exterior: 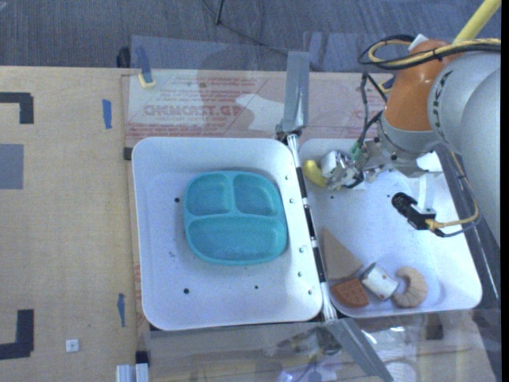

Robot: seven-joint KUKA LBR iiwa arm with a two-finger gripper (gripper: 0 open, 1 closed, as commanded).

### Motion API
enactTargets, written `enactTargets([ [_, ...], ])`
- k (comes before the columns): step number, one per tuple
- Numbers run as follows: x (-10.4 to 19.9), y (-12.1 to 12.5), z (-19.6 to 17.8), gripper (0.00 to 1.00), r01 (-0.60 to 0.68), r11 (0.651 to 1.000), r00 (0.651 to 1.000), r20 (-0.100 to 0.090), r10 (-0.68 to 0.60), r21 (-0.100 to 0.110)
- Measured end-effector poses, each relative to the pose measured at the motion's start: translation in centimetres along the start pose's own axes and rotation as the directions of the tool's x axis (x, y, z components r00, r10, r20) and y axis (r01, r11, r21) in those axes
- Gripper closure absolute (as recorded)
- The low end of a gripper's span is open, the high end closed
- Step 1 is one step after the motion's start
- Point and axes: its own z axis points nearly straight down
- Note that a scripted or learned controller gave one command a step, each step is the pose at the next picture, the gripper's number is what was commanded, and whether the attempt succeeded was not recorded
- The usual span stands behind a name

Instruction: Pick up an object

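Arm: the grey KUKA arm with the orange band [413, 86] is reaching in from the right and leaning over the upper part of the right-hand shallow white bin [374, 229].
Claw: the claw [343, 169] is sitting low near the upper left corner of the right bin, just beside a small yellow rounded object [312, 172]. Its metal parts are blurring together here, so how far it is open cannot be told, and nothing is showing clearly between its tips.
Yellow object: it is lying against the bin's left wall, touching or nearly touching the claw; which of the two cannot be told.
Other things in the right bin: a flat orange-brown piece [351, 294], a small white cylinder with a dark end [378, 282] and a tan ring-shaped object like a bagel [410, 286] are lying close together along the lower edge, well apart from the claw.
Black part: a small black piece on a cable [407, 207] is hanging over the middle right of the bin.
Left bin: the left-hand shallow white bin [159, 293] is holding a teal plastic plate with three compartments [235, 216], lying flat near its centre.
Table: the light wooden table [64, 213] is carrying both bins side by side.
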Motion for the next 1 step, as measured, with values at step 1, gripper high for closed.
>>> enactTargets([
  [1,-0.15,-0.15,-0.92,1.0,0.002,1.0,1.0,0.004,-0.002,0.007],
])
